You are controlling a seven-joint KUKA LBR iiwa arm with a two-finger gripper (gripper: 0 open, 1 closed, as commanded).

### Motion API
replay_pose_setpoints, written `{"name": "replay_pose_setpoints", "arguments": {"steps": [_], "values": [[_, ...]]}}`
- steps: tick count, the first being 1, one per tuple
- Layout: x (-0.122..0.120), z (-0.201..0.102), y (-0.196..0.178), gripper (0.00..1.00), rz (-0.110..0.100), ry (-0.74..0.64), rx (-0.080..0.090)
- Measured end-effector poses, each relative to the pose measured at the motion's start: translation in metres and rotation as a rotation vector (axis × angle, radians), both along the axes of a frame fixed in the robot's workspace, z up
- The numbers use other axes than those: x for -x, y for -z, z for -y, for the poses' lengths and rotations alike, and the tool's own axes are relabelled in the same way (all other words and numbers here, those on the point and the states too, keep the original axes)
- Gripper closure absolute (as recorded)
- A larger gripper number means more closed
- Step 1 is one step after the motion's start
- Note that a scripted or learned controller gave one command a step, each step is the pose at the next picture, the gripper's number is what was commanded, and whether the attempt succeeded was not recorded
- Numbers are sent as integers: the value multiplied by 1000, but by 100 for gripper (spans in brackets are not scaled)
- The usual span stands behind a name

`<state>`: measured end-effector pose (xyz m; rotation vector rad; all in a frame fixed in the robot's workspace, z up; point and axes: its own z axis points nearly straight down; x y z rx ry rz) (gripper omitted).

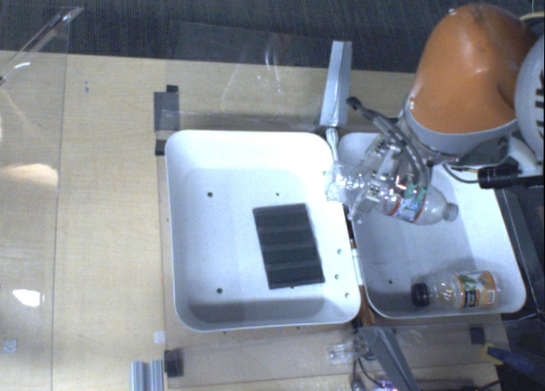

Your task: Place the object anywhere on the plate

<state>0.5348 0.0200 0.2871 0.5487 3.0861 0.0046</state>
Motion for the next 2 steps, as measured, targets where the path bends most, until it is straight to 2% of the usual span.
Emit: {"name": "replay_pose_setpoints", "arguments": {"steps": [1,2], "values": [[-16,-90,10,100,1,-424,1],[-16,-90,10,0,2,-423,1]]}}
